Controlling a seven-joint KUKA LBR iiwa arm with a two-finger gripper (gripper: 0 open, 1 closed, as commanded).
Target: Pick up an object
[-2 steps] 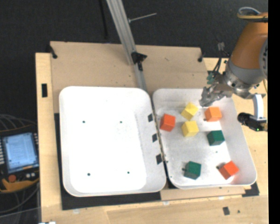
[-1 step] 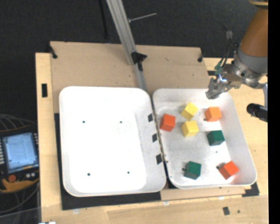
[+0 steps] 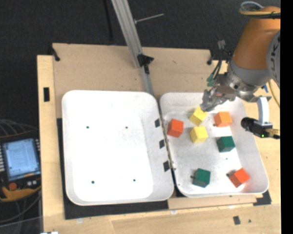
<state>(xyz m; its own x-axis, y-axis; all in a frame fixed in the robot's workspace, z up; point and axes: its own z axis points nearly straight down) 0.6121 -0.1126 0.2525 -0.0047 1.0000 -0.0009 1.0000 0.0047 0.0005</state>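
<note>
Seven small blocks lie in the right bin (image 3: 258,156): two yellow, two green, two red-orange and one paler orange. The pincer (image 3: 211,103) hangs low over that bin's far side, and whether it is open or closed cannot be told, since the wrist and cabling blur into it. Just below it, close enough that contact cannot be judged, sits a yellow block (image 3: 198,115); the second yellow block (image 3: 198,134) lies a little nearer the camera. The orange block (image 3: 222,119) is just to the pincer's right. The arm (image 3: 256,43) is cut off at the frame's right edge.
</note>
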